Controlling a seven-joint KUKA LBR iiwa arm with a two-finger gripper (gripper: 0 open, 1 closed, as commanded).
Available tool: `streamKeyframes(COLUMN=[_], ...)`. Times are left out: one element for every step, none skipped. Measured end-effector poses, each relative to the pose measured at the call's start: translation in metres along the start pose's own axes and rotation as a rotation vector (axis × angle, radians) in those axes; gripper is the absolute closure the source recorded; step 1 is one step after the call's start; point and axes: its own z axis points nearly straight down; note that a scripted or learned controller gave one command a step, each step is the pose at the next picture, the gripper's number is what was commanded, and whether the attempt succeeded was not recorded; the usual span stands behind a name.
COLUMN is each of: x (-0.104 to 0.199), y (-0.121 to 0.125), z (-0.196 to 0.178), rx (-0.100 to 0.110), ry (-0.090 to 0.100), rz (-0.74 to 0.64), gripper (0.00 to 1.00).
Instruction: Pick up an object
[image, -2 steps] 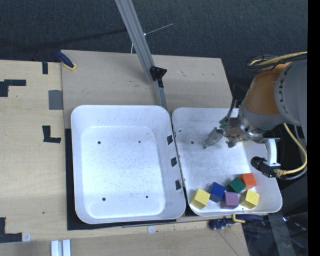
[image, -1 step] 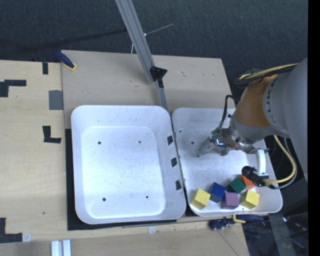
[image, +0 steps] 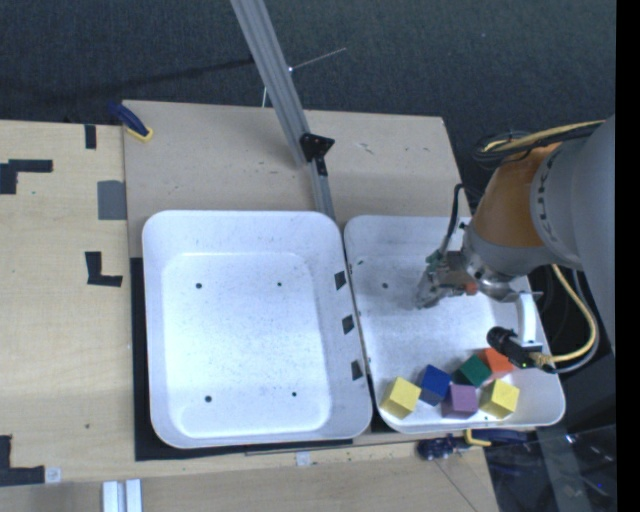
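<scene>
Item 1, nearest you: blocks gathered in the near corner of the right bin (image: 400, 240). You have a yellow block (image: 402, 397) nearest the divide, a blue block (image: 435, 384) touching it, then a purple block (image: 462, 399), a green block (image: 474, 371), a second yellow block (image: 503, 397) and an orange block (image: 497, 359) partly behind a black fitting. They sit packed against the near wall, most likely because the bin floor lets loose pieces slide there. Any one of them would serve as the object to pick up.

Item 2: the gripper (image: 432, 291), low over bare bin floor, well apart from the cluster and further from you. Whether its claw is apart or together you cannot tell; the tips are too dark and small against the floor. Nothing shows between them, so count no block as held.

Item 3: the left bin (image: 160, 240), beside the right one, rims touching.

Item 4: the arm's orange band (image: 510, 205), above the wrist, reaching in from the right.

Item 5, farthest: a grey metal bar (image: 275, 70) slanting over the bench to the bins' shared far corner.

Judgement: the pick is not yet made; you should expect the gripper to need to travel nearer, toward the cluster.
</scene>
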Motion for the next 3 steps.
streamKeyframes(x=[0.009, 0.010, 0.012], y=[-0.002, -0.002, -0.002], z=[-0.046, -0.089, -0.152], rx=[-0.006, -0.007, -0.010], ry=[-0.001, -0.001, -0.003], rz=[0.001, 0.001, 0.001], gripper=[1.00, 1.00, 1.00])
